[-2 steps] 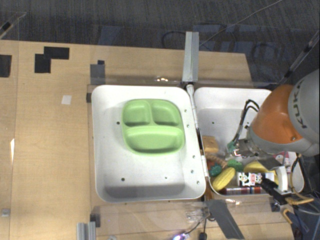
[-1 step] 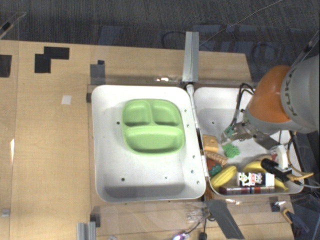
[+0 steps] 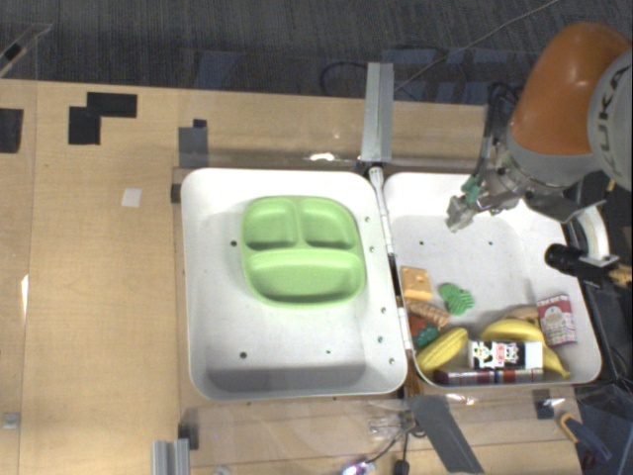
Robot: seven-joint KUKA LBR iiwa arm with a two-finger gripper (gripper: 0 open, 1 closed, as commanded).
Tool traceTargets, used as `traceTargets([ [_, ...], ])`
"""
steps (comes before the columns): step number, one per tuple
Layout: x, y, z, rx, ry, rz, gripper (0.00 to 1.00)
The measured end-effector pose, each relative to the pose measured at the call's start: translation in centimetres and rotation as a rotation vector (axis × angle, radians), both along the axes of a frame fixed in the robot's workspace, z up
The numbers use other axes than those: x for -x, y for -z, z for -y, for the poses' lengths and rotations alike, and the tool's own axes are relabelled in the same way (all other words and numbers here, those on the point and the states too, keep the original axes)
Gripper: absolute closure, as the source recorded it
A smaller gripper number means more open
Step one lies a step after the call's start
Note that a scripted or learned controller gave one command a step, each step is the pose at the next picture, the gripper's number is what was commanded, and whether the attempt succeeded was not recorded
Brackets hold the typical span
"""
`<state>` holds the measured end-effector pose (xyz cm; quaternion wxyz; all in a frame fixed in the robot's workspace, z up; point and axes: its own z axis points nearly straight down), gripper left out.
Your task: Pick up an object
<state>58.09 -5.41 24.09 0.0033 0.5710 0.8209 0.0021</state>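
White plastic walls kept the clutter heaped in the near corner of the right bin (image 3: 425, 201): two bananas (image 3: 442, 348), a small carton (image 3: 506, 355), a red packet (image 3: 557, 321) and a green toy (image 3: 456, 298), any of them fair game for picking. The gripper (image 3: 465, 206) hung over the bin's bare far end, carrying nothing; whether its fingers were parted I could not tell. A green divided plate (image 3: 300, 248) lay in the left bin (image 3: 213, 295). Items beneath the bananas were too jumbled to identify.

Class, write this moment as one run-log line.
arm: over right white bin | gripper: above bare floor, far end | grasp: none seen | yellow bananas, near end | green divided plate: left bin
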Motion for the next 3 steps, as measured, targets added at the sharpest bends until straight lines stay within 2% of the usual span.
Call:
traceTargets([
  [1, 5.6, 3.8, -3.5, -0.001, 0.095, -0.005, 1.0],
  [2, 5.6, 3.8, -3.5, -0.001, 0.094, -0.005, 0.0],
  [3, 1.9, 4.5, 4.2, 0.0, 0.031, -0.003, 0.0],
])
